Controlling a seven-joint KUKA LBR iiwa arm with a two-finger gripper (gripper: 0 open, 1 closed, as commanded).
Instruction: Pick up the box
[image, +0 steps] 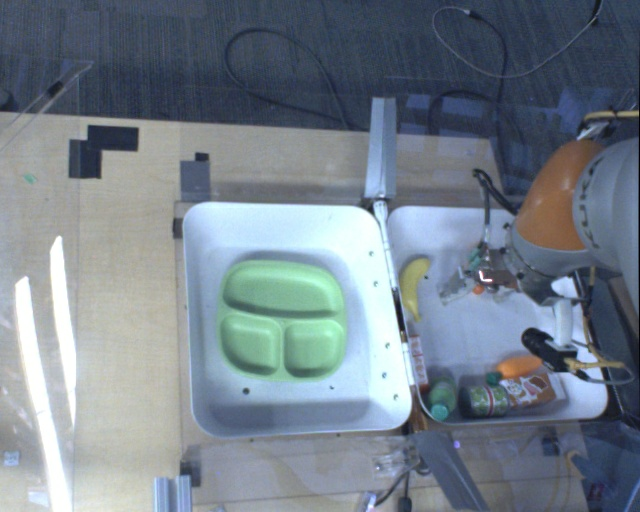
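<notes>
Camera view: the tool (478, 280) hangs over the right bin (455, 335) near the banana (412, 284), carrying nothing visible; wide or narrow, I cannot tell. The box (415, 362) looks to be the narrow pack against that bin's left wall, apart from the tool. Approach step, I judge; next calls for shifting toward that wall and descending.

— What lay in the left bin (200, 300)?

— A green divided tray (284, 318), flat on its floor.

— And the right bin (440, 225)?

— A yellow banana (412, 285) lay near the dividing wall. Along the near wall a bottle (505, 393) lay on its side, an orange item (520, 366) just behind it.
</notes>
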